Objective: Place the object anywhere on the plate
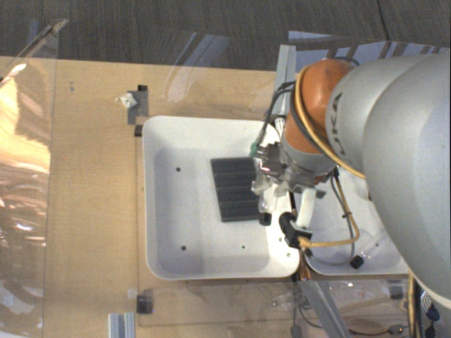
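Gripper (266, 206) sits low over the right edge of the dark ribbed plate (235, 189), at the right side of the left white bin (169, 189); can't tell its state, arm hides it. No object seen in it. Plate lies flat, right of the bin's centre. Grey arm (394, 139) with orange band (317, 111) covers most of the right bin (331, 255). Both bins rest on the wooden bench (84, 189).

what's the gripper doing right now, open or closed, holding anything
gripper: cannot be told; it hangs over the right edge of the dark ribbed plate in the left white bin, and the view shows no object between its fingers.
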`<action>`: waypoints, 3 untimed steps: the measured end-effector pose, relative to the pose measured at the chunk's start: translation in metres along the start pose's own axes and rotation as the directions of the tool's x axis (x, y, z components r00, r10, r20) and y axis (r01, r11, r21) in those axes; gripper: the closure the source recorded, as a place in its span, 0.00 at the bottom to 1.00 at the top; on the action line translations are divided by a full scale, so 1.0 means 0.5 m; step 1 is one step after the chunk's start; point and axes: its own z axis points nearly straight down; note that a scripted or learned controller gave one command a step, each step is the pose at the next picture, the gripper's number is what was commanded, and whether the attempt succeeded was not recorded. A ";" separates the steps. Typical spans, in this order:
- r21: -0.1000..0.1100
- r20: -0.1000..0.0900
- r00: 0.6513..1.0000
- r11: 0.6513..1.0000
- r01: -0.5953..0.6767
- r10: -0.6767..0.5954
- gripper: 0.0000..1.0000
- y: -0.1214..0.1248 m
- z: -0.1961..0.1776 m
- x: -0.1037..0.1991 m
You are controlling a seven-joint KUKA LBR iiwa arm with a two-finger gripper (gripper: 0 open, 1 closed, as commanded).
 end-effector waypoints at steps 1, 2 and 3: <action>0.002 0.001 0.968 0.968 -0.252 0.252 1.00 -0.061 0.098 0.114; 0.000 0.001 1.000 1.000 0.005 -0.005 1.00 0.161 0.161 0.242; -0.003 0.000 0.854 0.854 0.521 -0.521 1.00 0.128 0.039 0.366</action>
